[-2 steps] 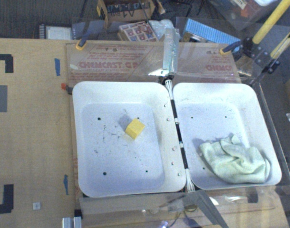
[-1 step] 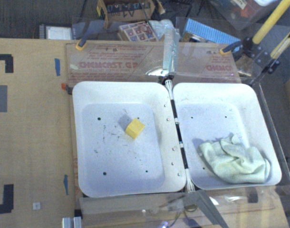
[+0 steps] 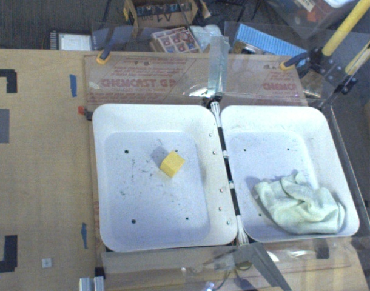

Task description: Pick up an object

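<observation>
While two white bins sit side by side on the bench (image 3: 39, 180), each holds one thing. The left bin (image 3: 100, 162) carries a small yellow block (image 3: 171, 164), which lies a little above and right of the middle of the bin's floor, well apart from every wall. It rests flat, turned at a slant to the bin's edges, and casts a short grey shadow toward the far left corner. The floor around it bears faint dark scuffs and a few small round holes.

The right bin (image 3: 276, 115) holds a pale, crumpled cloth (image 3: 303, 204), bunched in the near right corner. Its folds press against the right wall and reach close to the near rim; its left end stretches toward the middle of the near edge.

The bins touch along their inner rims, where a row of small fasteners runs down the seam. Behind both bins, along the far edge, lies a clear sheet (image 3: 148, 80) with red print, clamped at its left and right ends. Strips of blue tape (image 3: 73, 85) mark the bench to the left of the bins.
</observation>
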### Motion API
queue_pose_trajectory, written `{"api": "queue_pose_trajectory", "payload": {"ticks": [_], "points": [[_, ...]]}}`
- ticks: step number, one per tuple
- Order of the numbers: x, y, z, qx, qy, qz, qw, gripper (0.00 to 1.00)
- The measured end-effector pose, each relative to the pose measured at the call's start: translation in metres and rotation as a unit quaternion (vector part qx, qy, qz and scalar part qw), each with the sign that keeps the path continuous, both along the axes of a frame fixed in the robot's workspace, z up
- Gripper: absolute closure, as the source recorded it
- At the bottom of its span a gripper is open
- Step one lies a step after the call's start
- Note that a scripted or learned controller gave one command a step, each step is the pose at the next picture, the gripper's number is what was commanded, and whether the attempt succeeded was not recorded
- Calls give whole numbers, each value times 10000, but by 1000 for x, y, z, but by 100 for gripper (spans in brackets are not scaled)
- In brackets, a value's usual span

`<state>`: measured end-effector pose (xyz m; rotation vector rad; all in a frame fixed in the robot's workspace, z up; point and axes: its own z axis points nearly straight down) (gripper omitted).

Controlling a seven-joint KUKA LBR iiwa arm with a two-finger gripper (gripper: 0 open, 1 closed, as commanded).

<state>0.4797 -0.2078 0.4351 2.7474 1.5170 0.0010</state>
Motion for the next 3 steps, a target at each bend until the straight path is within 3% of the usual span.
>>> {"api": "queue_pose_trajectory", "payload": {"ticks": [1, 2, 3], "points": [[-1, -3, -49, 23, 30, -1819, 9833, 100], [5, -16, -121, 24, 27, -2978, 9546, 100], [0, -16, -137, 23, 22, -2502, 9682, 100]]}}
